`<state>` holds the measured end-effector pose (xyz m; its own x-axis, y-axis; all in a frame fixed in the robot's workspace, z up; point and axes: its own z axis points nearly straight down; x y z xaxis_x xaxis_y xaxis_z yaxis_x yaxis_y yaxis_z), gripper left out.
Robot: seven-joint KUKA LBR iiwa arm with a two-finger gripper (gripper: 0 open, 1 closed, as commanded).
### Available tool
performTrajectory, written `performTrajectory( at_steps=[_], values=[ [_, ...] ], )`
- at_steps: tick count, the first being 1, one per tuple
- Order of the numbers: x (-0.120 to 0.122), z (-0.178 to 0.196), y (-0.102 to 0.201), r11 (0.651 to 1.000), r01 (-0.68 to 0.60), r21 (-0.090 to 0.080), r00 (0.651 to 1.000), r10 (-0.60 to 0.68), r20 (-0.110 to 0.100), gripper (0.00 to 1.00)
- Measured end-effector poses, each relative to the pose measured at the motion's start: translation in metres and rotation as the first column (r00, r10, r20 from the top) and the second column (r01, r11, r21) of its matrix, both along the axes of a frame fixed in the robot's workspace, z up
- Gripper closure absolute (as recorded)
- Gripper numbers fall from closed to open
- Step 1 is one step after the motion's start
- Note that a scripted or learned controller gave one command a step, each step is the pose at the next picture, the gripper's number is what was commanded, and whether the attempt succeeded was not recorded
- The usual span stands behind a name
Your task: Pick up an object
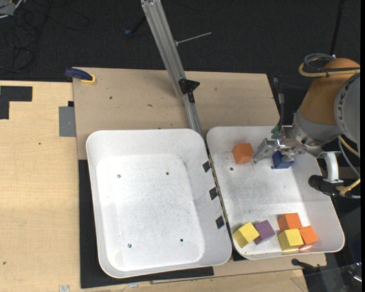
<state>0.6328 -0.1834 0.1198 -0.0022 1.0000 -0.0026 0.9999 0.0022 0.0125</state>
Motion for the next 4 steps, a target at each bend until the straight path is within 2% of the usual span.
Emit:
performTrajectory(
  at_steps=[1,2,3,4],
  values=[
    [0.000,-0.002,-0.001,1.000,0.000,-0.001,1.000,0.000,0.000,0.00],
    [0.000,0.006,-0.002,1.000,0.000,-0.001,1.000,0.000,-0.003,1.00],
    [-0.002,0.050,-0.006,1.000,0.003,0.002,1.000,-0.003,-0.010,1.00],
    [-0.001,0.095,-0.001,1.000,-0.001,0.002,1.000,0.001,-0.009,1.00]
  ],
)
